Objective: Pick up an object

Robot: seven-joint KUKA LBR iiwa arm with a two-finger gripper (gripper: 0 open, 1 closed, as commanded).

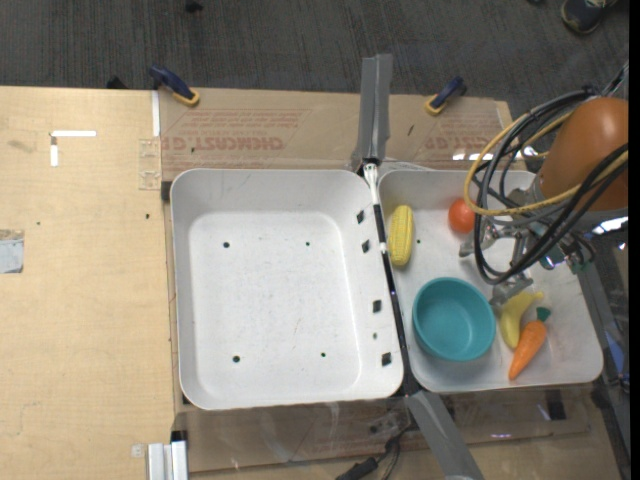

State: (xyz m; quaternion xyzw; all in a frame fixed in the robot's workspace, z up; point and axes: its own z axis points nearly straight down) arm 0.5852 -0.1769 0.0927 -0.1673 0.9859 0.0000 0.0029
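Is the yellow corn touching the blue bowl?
Apart. The camera view shows the corn by the right bin's left wall and white bin floor between it and the bowl below.

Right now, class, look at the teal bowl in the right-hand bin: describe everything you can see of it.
The teal bowl is round, smooth and glossy, plastic by its look, with a plain rim. It stands upright, mouth up, with nothing inside, at the front of the right bin, close to the divider. A yellow banana and an orange carrot lie just to its right; whether they touch it is unclear.

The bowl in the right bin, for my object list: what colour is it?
Teal, seen in the camera view: the bowl.
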